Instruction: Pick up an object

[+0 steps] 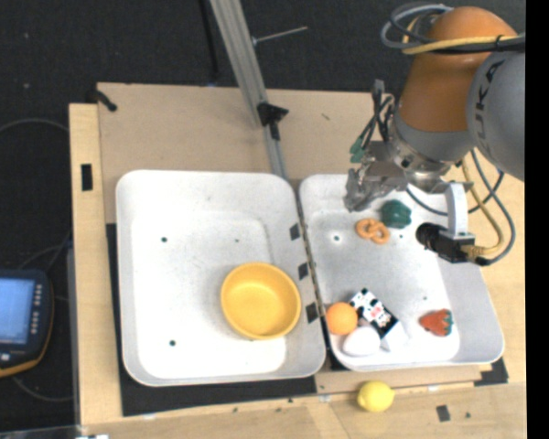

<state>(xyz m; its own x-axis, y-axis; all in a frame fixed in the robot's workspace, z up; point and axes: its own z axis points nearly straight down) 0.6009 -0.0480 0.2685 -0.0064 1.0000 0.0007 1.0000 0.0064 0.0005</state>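
My gripper [364,193] low over the right bin's [467,291] far corner, whether it grips anything I cannot tell, orange pretzel [373,231] just below it, green piece [398,213] beside it, strawberry [435,322] well off, yellow bowl [260,300] in the other bin.

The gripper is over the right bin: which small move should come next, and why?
Probably a short descent toward the orange pretzel-shaped piece. The gripper hangs at the far end of the right bin, just beyond that piece and beside the green object, and nothing shows in its grasp yet.
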